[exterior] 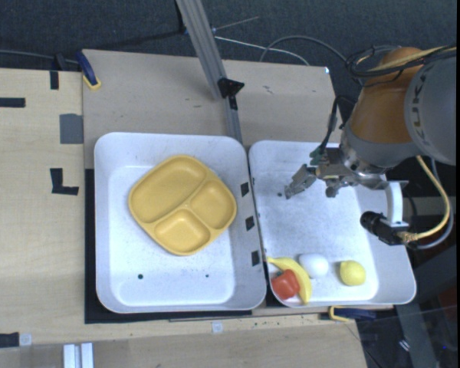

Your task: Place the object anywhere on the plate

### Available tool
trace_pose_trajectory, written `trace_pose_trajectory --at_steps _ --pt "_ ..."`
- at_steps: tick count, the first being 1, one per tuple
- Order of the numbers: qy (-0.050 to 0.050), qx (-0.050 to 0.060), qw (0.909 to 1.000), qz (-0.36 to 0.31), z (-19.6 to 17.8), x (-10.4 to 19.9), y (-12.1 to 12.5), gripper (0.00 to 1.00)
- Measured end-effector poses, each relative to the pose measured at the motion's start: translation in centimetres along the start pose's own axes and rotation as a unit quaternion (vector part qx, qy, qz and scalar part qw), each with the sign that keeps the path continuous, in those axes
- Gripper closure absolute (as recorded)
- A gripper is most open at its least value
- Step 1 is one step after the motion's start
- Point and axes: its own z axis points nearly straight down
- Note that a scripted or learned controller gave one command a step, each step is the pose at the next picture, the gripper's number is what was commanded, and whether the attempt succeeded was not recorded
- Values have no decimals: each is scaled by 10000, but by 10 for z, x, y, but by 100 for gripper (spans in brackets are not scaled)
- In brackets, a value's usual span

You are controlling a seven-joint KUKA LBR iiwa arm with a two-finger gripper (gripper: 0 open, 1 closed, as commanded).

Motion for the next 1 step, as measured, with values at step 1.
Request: trace_pose_trajectory --at_steps 1 --pt "0 1 10000 2 0 0 0 0"
